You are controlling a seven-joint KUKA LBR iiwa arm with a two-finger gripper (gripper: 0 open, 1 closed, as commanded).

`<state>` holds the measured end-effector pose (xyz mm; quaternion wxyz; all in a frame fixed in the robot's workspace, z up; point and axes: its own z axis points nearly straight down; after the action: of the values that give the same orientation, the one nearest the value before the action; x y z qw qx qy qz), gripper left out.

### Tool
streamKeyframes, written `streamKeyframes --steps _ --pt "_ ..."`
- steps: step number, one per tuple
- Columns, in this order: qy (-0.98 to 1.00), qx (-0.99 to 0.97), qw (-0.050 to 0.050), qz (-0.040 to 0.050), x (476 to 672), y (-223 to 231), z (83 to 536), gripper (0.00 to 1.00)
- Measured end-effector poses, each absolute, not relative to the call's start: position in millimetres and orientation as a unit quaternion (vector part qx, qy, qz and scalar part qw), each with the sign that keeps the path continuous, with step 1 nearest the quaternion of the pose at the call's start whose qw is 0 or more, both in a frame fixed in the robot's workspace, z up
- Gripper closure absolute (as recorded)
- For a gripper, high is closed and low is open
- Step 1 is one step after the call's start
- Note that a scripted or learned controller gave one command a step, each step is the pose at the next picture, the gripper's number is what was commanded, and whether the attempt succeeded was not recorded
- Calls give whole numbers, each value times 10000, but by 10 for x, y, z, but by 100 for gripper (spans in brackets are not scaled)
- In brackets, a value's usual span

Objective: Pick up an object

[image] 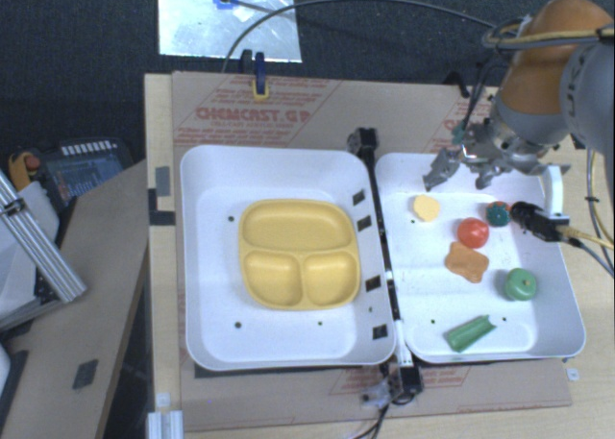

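Observation:
The right white bin (557,331) holds several small items. A pale yellow piece (426,207) lies near its back left, with a red round item (472,231) and a small teal item (497,213) beside it. Further forward lie an orange piece (467,261), a green round item (520,283) and a green oblong item (469,332). My gripper (463,174) hovers over the back of this bin, just behind the yellow piece. It is open, its fingers spread with nothing between them.
The left white bin (207,331) holds a yellow compartment tray (298,253). A black divider with clips (377,235) runs between the bins. Cables arch over the back of the bench. Equipment stands on the table at the far left.

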<state>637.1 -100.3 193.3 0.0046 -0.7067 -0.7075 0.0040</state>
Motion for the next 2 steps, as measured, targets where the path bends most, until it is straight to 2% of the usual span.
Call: streamKeyframes --steps 1,2 --pt "-7082 -7060 -5 -4 6400 -1001 2016 0" --pt "-7092 -7050 4 3 6430 -919 1559 0"
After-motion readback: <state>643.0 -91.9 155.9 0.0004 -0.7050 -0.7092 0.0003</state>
